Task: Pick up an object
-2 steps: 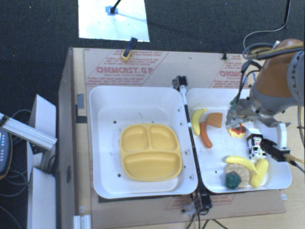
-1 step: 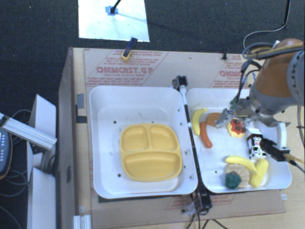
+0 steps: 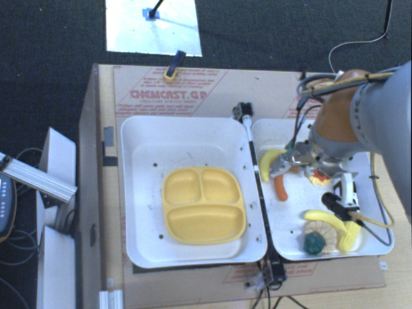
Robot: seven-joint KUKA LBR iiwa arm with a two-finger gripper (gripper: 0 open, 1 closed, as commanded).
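Note:
My gripper [image 3: 288,165] hangs low over the upper left part of the right bin [image 3: 291,129]. It sits just right of a small yellow banana [image 3: 266,164] and just above an orange carrot-like piece [image 3: 281,188]. A red and yellow toy [image 3: 318,177] lies partly hidden under the wrist. Nearer the front lie a second banana [image 3: 326,218], a teal ball [image 3: 314,243] on a tan disc [image 3: 330,238], and a yellow piece [image 3: 349,235]. I see nothing lifted off the bin floor.
The left bin [image 3: 145,143] holds a yellow divided plate [image 3: 203,205]. A black divider bar [image 3: 253,166] runs between the bins. Cables [image 3: 373,214] trail across the right bin's right side. The arm's orange band [image 3: 335,111] covers the bin's far right corner.

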